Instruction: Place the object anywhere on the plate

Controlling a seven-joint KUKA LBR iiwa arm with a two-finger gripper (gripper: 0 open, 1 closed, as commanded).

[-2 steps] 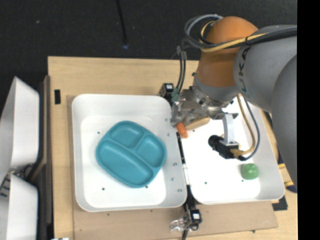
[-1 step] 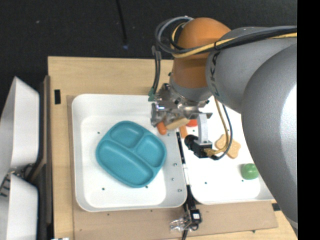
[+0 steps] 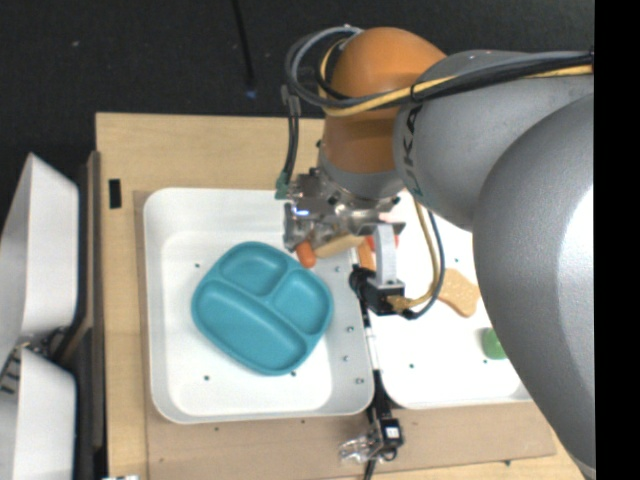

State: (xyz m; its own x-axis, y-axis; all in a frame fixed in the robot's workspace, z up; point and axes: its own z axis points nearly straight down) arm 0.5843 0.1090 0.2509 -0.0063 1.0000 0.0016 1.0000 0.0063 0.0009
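Note:
A blue divided plate (image 3: 262, 306) lies in the left white bin (image 3: 180, 388). My gripper (image 3: 318, 240) hangs below the orange wrist band, just over the plate's upper right rim. A small orange object (image 3: 306, 255) peeks out right under the gripper's tip, at the plate's edge. The gripper body hides most of it, and I cannot make out whether it is held or resting.
In the right bin (image 3: 440, 383) lie a tan piece (image 3: 461, 293) and a small green item (image 3: 492, 344). The big grey arm covers most of that bin. A cable and a black connector (image 3: 378, 296) hang over the divide between the bins.

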